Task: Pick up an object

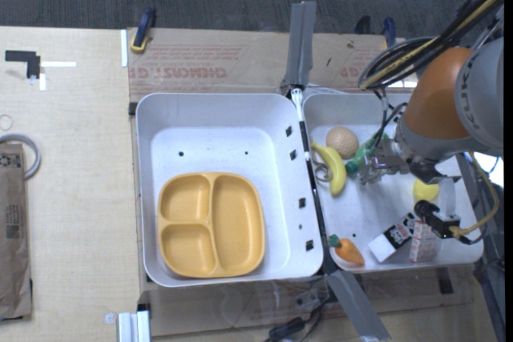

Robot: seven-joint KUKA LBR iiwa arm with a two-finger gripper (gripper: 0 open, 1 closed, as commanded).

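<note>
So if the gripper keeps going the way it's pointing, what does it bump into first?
Probably the banana. The gripper points left across the right bin, and the banana lies just beyond it, though height is hard to judge from above.

Gripper (370, 169) low in right bin (385, 103), just beside banana (333, 168); green item near, possibly touching.

Arm (469, 104) comes in from right, grey w/ orange band above wrist, bent down + leftward over right side of scene. Gripper (370, 166) low at its left end, pointing left; finger state unclear.
</note>
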